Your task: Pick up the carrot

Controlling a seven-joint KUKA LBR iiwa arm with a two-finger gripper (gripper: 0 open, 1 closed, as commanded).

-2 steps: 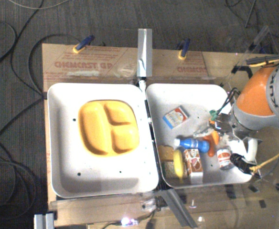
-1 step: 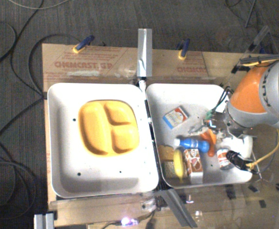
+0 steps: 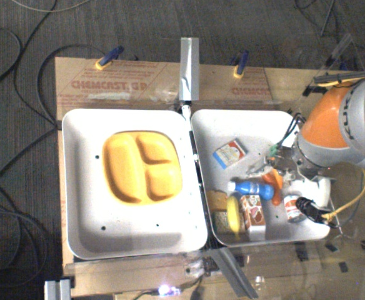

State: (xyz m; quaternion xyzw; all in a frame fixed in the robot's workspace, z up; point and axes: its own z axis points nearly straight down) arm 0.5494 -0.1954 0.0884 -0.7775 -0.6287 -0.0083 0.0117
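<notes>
End effector (image 3: 276,167): low in the right bin, near its right wall, right at the carrot; whether it is wide, narrow or gripping cannot be told, as the wrist hides it.
Arm (image 3: 339,127): grey with an orange band, reaching in from the right over the right bin's right rim.
Left bin (image 3: 76,230): white and shallow, on the left half of the bench.
Yellow tray (image 3: 143,166): a divided dish with three compartments, sitting in the middle of the left bin, slightly toward its far edge.
Right bin (image 3: 245,120): white, touching the left bin along the shared middle rim.
Small carton (image 3: 230,153): blue, white and red, lying in the centre of the right bin.
Yellow item (image 3: 232,214): near the right bin's front edge, beside a red-and-white box (image 3: 252,214).
Blue bottle (image 3: 251,187): lying on its side, just behind the box, its end touching the carrot.
Carrot (image 3: 272,181): orange, in the right half of the right bin, just under the wrist.
Can (image 3: 292,208): red and white, by the front right corner.
</notes>
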